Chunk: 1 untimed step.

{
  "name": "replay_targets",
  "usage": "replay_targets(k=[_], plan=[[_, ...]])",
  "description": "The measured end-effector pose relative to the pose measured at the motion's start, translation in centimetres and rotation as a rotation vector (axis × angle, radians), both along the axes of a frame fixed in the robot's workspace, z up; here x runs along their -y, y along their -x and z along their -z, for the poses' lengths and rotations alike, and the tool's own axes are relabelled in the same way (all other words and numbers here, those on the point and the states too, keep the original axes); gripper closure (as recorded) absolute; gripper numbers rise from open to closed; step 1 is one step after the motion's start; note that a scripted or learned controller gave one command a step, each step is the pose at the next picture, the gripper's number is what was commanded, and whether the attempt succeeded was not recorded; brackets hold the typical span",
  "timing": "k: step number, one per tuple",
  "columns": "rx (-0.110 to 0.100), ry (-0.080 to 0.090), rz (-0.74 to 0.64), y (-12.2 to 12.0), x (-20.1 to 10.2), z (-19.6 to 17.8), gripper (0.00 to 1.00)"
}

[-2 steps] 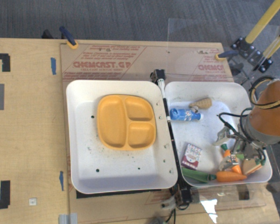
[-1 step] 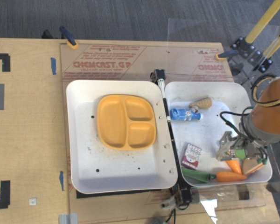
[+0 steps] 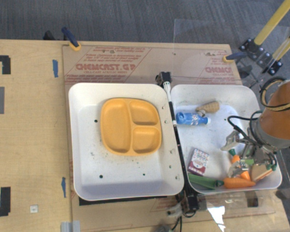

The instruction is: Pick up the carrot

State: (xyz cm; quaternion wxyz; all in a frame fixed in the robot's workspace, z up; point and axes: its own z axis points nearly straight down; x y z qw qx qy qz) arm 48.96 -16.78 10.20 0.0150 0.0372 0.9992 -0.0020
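Observation:
The carrot (image 3: 239,182) is orange and lies along the front wall of the right bin (image 3: 217,93), near its right corner. A green piece (image 3: 206,181) lies at the carrot's left end. My gripper (image 3: 234,155) is low over the right side of this bin, just behind the carrot, with its fingers (image 3: 231,141) spread apart. A small orange bit (image 3: 237,159) shows between them; I cannot tell what it is. The carrot itself is not between the fingers. The arm's orange band (image 3: 280,112) hangs over the bin's right edge.
The right bin also holds a blue bottle (image 3: 191,118), a tan cork-like piece (image 3: 208,107), a red and white packet (image 3: 198,161) and a wooden block (image 3: 262,171). A yellow divided plate (image 3: 131,126) lies in the left bin (image 3: 84,173).

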Motion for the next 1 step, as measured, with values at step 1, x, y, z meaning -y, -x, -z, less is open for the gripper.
replay_targets(k=[1], plan=[[0.01, 0.002, 0.0, -0.26, -0.01, -1.13, 1.0]])
